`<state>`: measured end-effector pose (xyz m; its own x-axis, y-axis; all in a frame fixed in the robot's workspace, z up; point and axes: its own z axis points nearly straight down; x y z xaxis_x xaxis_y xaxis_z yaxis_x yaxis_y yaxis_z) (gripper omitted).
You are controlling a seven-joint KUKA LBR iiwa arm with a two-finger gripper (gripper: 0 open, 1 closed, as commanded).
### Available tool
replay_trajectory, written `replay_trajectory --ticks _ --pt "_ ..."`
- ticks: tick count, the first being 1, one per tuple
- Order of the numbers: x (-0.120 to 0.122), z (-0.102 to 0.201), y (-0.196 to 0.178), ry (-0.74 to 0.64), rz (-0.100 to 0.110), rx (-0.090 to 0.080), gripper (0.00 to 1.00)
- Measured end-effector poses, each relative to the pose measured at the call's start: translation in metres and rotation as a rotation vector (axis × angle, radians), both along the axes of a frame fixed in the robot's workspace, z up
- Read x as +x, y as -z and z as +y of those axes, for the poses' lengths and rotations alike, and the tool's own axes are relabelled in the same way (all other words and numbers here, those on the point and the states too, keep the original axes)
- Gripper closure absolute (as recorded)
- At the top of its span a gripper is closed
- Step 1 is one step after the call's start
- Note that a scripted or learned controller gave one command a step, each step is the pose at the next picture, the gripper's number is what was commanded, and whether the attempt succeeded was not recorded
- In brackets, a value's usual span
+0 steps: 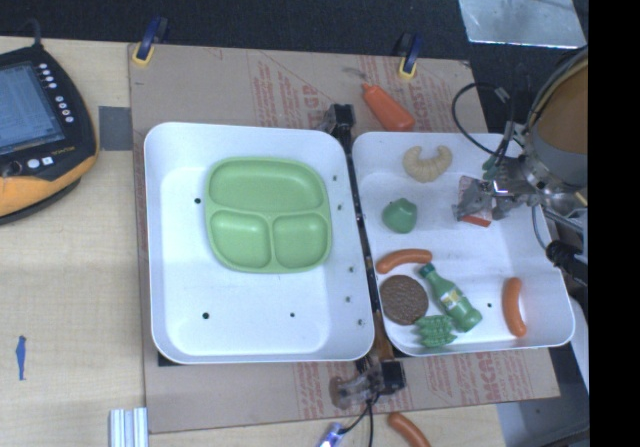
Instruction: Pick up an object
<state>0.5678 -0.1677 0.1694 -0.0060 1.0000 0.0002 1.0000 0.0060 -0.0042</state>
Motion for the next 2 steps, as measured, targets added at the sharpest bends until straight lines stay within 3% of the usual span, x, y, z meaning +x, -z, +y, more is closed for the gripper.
replay_trajectory --ticks 1,2 --pt "0.066 0.044 0.014 0.001 0.0 -0.001 1.0" --pt "0.028 0.094 -0.042 0.001 0.0 0.001 1.0"
